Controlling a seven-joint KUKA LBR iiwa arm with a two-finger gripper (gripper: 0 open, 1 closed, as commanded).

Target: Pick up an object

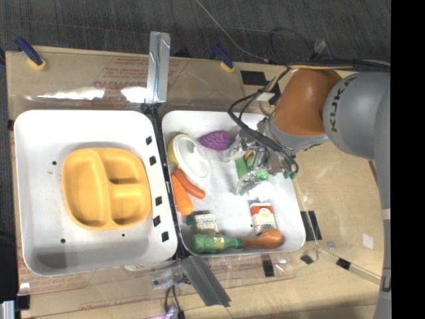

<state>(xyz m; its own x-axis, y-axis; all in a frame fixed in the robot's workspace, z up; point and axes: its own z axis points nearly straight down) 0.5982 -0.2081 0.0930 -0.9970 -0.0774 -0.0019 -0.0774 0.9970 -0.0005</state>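
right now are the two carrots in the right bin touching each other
Touching. The camera view shows the two carrots meeting at their upper ends near the white cup, then spreading apart lower down in the right bin.

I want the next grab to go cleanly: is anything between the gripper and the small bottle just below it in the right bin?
Nothing visible. The gripper is just above the bottle, with bare bin floor between them.

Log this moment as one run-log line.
arm: over right bin | pincer: low, near purple item | yellow tray: left bin
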